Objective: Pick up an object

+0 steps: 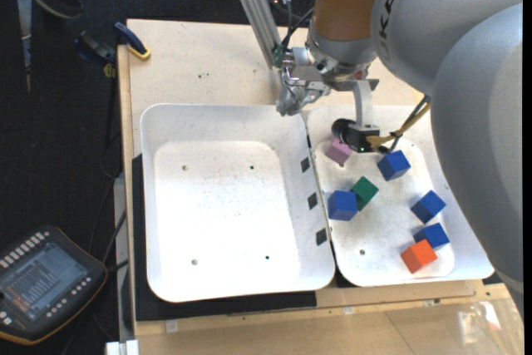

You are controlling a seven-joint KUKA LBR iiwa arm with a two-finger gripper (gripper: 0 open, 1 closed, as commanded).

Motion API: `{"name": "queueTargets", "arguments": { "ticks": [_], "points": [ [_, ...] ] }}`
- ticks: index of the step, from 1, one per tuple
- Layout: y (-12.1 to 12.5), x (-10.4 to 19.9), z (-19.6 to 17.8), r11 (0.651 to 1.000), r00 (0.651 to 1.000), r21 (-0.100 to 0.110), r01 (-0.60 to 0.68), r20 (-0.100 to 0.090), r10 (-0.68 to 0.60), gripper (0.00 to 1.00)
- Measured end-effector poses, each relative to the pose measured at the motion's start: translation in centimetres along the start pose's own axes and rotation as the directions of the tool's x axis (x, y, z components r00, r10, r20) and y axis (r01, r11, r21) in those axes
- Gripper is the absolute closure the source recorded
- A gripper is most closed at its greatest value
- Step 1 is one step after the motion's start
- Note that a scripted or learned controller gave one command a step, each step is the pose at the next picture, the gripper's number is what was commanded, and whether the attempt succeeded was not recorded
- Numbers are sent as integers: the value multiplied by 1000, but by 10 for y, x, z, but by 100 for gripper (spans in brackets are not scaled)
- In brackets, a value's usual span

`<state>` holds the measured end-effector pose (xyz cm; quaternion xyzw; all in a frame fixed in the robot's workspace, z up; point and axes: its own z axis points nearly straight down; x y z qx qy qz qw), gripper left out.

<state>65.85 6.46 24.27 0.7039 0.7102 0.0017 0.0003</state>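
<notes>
Camera-left of the gripper (291,101), the left bin (158,179) shows a speckled white floor as a KUKA arm (432,21) works at picking up an object. The gripper hangs over the far end of the rims where the two bins meet, not yet among the pieces, and from this slant it cannot be told whether its jaws are open or closed; nothing is seen held.

Just camera-right of the jaws and a little nearer the camera lies a lilac block (338,151), the closest piece and the likeliest target, resting on the floor of the right bin (465,262) near its inner wall. Its sides look close to equal, so no clear long axis can be read; its edges sit turned at an angle to the bin wall.

A clean pick probably means shifting camera-right over the block, turning the wrist so the jaws square up with two opposite faces, and coming straight down so the bin wall is not struck.

Farther from the jaws, toward the camera, a blue cube (342,204) and a green cube (364,191) touch corner to corner and would be harder to take singly. Beyond them to camera-right sit an upper blue cube (393,165) and, well apart from the jaws, an orange cube (418,255).
</notes>
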Motion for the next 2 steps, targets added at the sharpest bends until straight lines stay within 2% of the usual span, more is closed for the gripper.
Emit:
{"name": "queueTargets", "arguments": {
  "ticks": [1,2],
  "points": [
    [0,23,0,1000,1000,1,-4,1,4,100],
    [0,21,0,1000,1000,2,-6,2,6,0]
  ]
}}
